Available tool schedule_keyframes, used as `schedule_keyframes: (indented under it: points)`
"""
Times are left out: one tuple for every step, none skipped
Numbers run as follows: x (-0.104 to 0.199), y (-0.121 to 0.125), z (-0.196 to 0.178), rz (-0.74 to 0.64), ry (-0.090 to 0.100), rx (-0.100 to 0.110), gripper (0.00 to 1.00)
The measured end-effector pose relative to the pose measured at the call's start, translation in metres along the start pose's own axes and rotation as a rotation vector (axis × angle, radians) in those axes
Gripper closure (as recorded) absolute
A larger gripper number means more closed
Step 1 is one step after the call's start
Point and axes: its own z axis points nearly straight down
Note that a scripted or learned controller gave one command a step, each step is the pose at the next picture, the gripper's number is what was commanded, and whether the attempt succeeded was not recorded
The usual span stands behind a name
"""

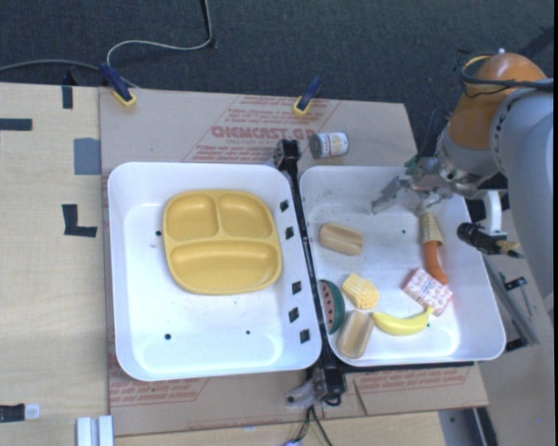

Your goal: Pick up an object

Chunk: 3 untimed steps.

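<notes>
Arm: grey with an orange band (488, 110), reaching in from the right over the right bin's upper right part.
Pincer: the pincer (402, 196) hangs above the right bin (372, 179), its fingers spread apart and released, nothing between them.
Carrot: an orange carrot (433, 249) lies just below and right of the pincer, near the bin's right wall, apart from the fingers.
Bread roll: a tan roll (340, 240) lies left of centre in the right bin.
Corn: a yellow piece of corn (360, 292) sits below the roll, just beside a tan block (354, 334).
Banana: a banana (402, 322) lies along the bin's lower part, its tip near a red-and-white packet (428, 290).
Watermelon slice: a slice (331, 305) leans at the right bin's left wall.
Left bin: the left bin (130, 277) holds a yellow divided plate (222, 241).
Desk: cardboard sheet (195, 128) under both bins, a small jar (331, 143) above the right bin, two yellow clamps (119, 84) at the sheet's top edge.
</notes>
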Motion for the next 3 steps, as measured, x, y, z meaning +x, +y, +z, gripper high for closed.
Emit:
schedule_keyframes:
  points:
    - [0.0, 0.0, 0.0, 0.0, 0.0, 0.0, 0.0]
    - [0.0, 0.0, 0.0, 0.0, 0.0, 0.0, 0.0]
    - [0.0001, 0.0, 0.0, 0.0, 0.0, 0.0, 0.0]
